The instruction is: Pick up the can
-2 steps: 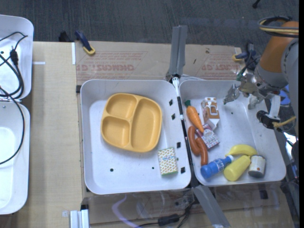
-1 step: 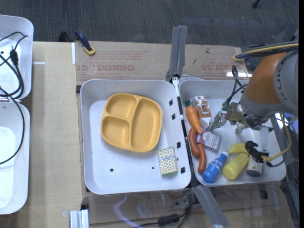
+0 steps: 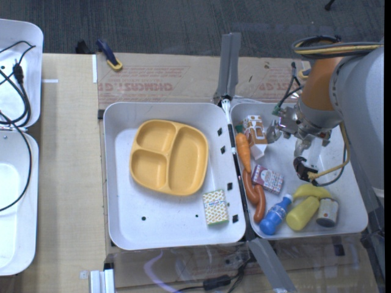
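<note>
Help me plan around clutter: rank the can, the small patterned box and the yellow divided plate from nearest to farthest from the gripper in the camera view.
From the gripper, at the right bin's far end:
1. Can, near-right corner of the right bin.
2. Small patterned box, near edge of the left bin.
3. Yellow divided plate, middle of the left bin.

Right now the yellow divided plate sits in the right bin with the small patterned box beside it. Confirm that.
Not quite. The camera view shows the yellow divided plate in the left bin, not the right one. The small patterned box does lie beside it, near that bin's front edge.
</note>
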You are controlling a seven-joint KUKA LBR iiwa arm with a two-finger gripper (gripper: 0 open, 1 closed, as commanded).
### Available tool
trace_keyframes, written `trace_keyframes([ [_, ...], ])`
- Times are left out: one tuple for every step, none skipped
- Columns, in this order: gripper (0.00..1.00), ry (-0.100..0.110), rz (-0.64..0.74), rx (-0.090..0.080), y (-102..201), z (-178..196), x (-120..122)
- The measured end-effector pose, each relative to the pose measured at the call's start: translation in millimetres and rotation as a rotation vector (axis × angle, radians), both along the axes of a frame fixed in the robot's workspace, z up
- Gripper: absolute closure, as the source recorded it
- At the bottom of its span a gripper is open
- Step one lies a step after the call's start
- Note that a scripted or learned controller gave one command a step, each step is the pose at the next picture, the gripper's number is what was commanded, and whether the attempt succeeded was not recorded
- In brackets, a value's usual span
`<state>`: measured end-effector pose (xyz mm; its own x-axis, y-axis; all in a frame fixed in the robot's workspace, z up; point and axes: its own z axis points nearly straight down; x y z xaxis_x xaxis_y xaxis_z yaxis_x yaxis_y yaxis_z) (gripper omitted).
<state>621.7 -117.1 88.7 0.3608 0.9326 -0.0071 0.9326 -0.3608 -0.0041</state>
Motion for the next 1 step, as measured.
trace_keyframes([
  [0.0, -0.002, -0.255, 0.004, -56.7, 0.7, 36.8],
])
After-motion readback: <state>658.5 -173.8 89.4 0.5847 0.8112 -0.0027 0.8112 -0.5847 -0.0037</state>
